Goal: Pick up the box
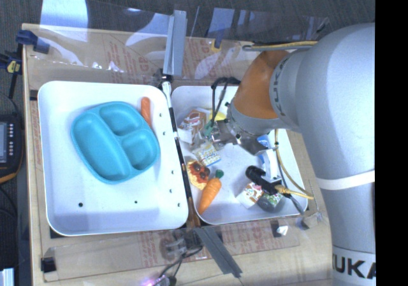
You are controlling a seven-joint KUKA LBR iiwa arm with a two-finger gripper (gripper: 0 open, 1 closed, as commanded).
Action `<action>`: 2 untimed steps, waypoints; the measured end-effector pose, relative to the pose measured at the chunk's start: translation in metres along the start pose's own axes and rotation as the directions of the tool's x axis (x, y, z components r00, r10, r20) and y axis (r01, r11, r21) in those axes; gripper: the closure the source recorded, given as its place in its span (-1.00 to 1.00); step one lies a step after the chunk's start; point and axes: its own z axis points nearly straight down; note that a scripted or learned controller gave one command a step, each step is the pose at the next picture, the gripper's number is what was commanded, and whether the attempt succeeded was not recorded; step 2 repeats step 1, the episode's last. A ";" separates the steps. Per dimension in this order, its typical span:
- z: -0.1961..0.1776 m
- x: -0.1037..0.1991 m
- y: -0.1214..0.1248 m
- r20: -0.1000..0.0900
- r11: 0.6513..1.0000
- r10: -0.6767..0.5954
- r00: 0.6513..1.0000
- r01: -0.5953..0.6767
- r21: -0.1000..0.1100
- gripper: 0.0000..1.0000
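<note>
**A:** As we read across from nine o'clock, why does the left bin (64,195) matter so little?

**B:** Because what lies there is no box. A blue divided tray (115,141) sits flat in its middle, and a small carrot (146,111) is tucked against the wall at the tray's two o'clock. The arm has no reason to reach that way.

**A:** And the right bin (236,218)?

**B:** That is where the clutter is, so the arm leans over it. The box (193,119) — a small brown-and-white carton, as far as I can judge — lies at that bin's ten o'clock, near the wall between the bins. Toward seven o'clock a striped packet (207,151), a toy pizza slice (199,173) and a larger carrot (210,192) crowd together.

**A:** Where is the gripper?

**B:** The gripper (217,130) hangs low at the box's three o'clock, just beside it and perhaps touching it. I cannot tell whether the jaws are apart or together, because the wrist covers them. I would not say that anything is held.

**A:** Anything further right?

**B:** A second small carton (250,194) rests at the bin's five o'clock, well apart from the gripper, with a green thing (271,200) against it. From where the arm stands, I judge the upper carton to be the target — and its close neighbours could foul the grasp.
</note>
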 end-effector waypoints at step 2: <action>-0.101 0.080 0.047 -0.001 0.994 -0.108 0.994 0.108 -0.001 1.00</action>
